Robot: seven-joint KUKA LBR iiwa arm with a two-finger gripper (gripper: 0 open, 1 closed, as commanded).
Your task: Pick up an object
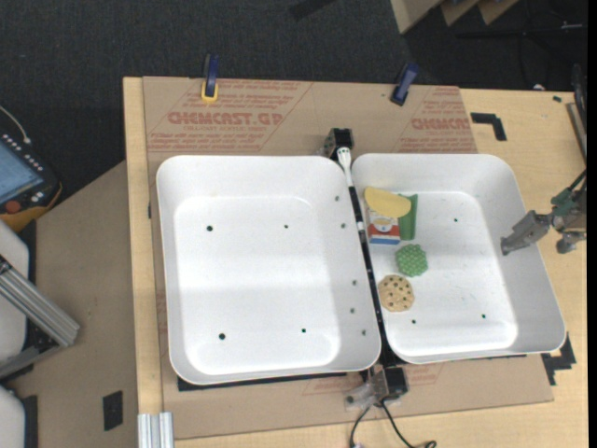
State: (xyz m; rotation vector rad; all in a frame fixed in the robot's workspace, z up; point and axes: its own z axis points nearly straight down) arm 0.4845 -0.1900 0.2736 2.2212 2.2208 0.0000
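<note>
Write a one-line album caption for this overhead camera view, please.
Grey two-finger gripper at the right-hand shallow white bin, which holds a small carton, green bumpy ball and round speckled cookie.

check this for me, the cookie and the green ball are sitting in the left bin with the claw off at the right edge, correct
Not quite: the camera view shows the cookie and green ball in the right bin, not the left. The claw is indeed at the right edge.

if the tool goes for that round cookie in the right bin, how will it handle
The cookie looks flat and disc-like, so it probably won't roll, but it may be hard to pinch from above. It lies beside the bin's left wall, likely crowding a finger. It seems small and light.
</note>
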